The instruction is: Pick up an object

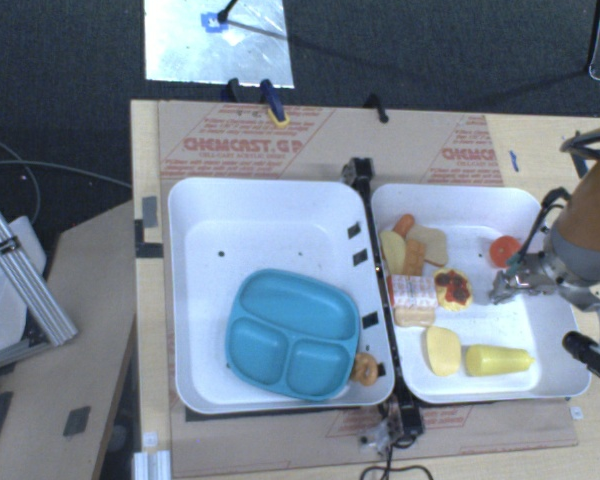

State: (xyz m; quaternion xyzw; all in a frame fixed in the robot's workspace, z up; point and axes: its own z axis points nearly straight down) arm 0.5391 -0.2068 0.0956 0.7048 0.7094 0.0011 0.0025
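Toy food scattered in the right bin [540,208]. Near its left wall, an orange sausage [404,225] tilted beside a tan bread slice [427,245] and a yellowish piece [393,251]. Just below, a pink-and-white wafer block [413,299] touching a small round pizza [453,288] with red topping. Red tomato [504,251] apart, toward the right side. Lying at the front, a pale yellow wedge [441,350] just beside a yellow corn-like cylinder [498,360] on its side.

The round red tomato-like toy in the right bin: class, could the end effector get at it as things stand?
Probably yes: the round red toy lies alone, close beside the end effector, with bare bin floor between them.
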